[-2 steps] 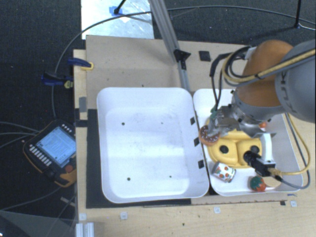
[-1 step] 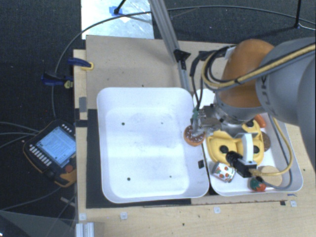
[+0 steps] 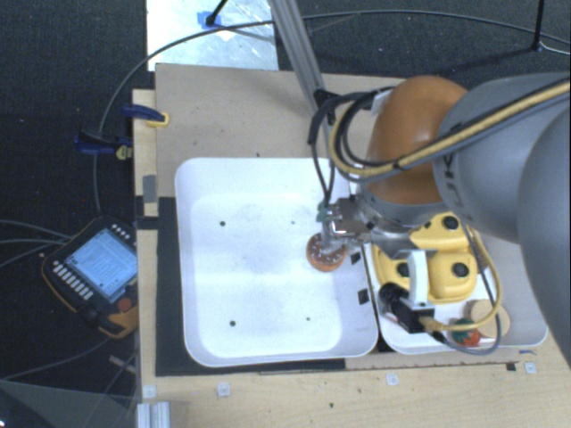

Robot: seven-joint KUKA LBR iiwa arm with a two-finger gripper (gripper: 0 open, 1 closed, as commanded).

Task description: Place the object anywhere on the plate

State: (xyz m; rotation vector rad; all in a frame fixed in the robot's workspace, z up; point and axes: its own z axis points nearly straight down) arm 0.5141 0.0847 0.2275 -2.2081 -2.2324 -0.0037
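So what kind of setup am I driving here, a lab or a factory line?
Most likely a robotics lab test bench, not a production line. Two shallow white bins sit on a bare board held by spring clamps, a teach pendant lies beside it, and loose cables trail over dark carpet.

Two white bins (image 3: 214, 328) on the surface (image 3: 232, 114); one brown round object (image 3: 325, 253); one yellow object (image 3: 443, 266); one handheld pendant (image 3: 94, 270).

Grey arm (image 3: 508, 159) with orange band (image 3: 412, 127) reaches in from the right, its pincer (image 3: 335, 230) pointing down.
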